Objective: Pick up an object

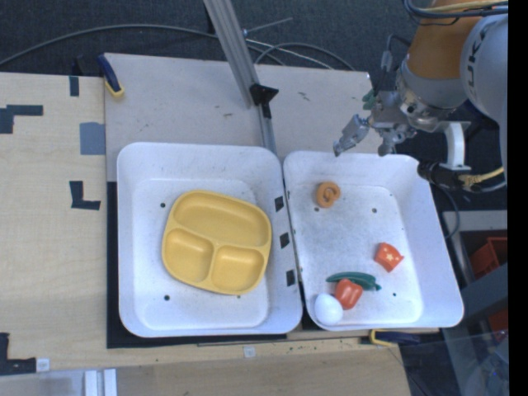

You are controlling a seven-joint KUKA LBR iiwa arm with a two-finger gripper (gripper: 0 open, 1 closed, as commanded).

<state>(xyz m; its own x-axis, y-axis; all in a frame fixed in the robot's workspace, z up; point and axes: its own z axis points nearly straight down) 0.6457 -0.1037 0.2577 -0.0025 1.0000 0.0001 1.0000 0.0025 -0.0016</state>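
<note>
Camera view, looking down at a slant, has the gripper (pixel 364 141) poised above the far rim of the right bin (pixel 433 221), its two fingers spread apart with nothing between them, so no object is yet in hand and the reach is the step to get right. Nearest to it lies a small brown swirled pastry (pixel 327 194) on the bin floor, well clear of the walls and of every other item, and I judge it the easiest target: the arm should come down straight over it, keep the fingers wide until they straddle it, and close only once low enough to catch its sides. Farther toward the near edge sit a red wedge-shaped piece (pixel 388 256), a red pepper (pixel 348 293) touching a dark green pod (pixel 355 279), and a white egg (pixel 328 308) tucked into the near left corner just beside the pepper. That cluster looks harder, since the fingers could nudge one piece while closing on another, and the egg's round shape against the wall leaves little room. In the left bin (pixel 132 221) rests a yellow divided tray (pixel 216 242), well apart from the work. A slanted metal post (pixel 235 44) rises behind the bins, left of the arm's path, and cables (pixel 165 31) trail on the dark floor beyond
</note>
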